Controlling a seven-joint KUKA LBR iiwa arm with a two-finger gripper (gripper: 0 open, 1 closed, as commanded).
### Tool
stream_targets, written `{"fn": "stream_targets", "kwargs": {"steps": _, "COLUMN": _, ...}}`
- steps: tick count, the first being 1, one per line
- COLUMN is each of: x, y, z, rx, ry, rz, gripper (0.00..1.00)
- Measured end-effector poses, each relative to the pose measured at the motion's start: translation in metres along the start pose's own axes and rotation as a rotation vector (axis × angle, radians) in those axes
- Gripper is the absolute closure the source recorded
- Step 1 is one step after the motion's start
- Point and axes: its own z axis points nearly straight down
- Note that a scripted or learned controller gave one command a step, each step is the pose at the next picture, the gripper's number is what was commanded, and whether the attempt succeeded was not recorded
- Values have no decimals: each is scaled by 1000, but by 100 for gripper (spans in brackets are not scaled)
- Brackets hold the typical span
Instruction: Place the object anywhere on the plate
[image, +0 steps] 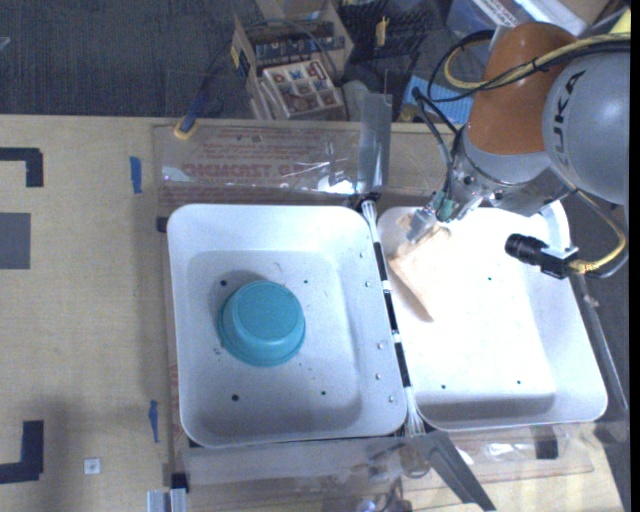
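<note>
Left bin (200, 240): a teal plate (262, 321) sits upside-down, alone.
Right bin (520, 380): a pale peach object (415, 280) lies at its left wall.
Jaws (437, 214): at the object's top edge; grip unreadable.
Risk: a thin edge-pinch could slip during the carry.

Arm (590, 110): rounded grey casing, black lettering on shell. Orange band (520, 85) at 9 o'clock of grey shell. Black and yellow cables looping over band. Small gripper (440, 212), teal accent.
</note>
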Motion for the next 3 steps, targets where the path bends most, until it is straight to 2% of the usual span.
{"fn": "stream_targets", "kwargs": {"steps": 1, "x": 0, "y": 2, "z": -29, "rx": 2, "ry": 4, "rz": -3, "gripper": 100}}
{"fn": "stream_targets", "kwargs": {"steps": 3, "x": 89, "y": 16, "z": -44, "rx": 0, "ry": 10, "rz": -804, "gripper": 100}}
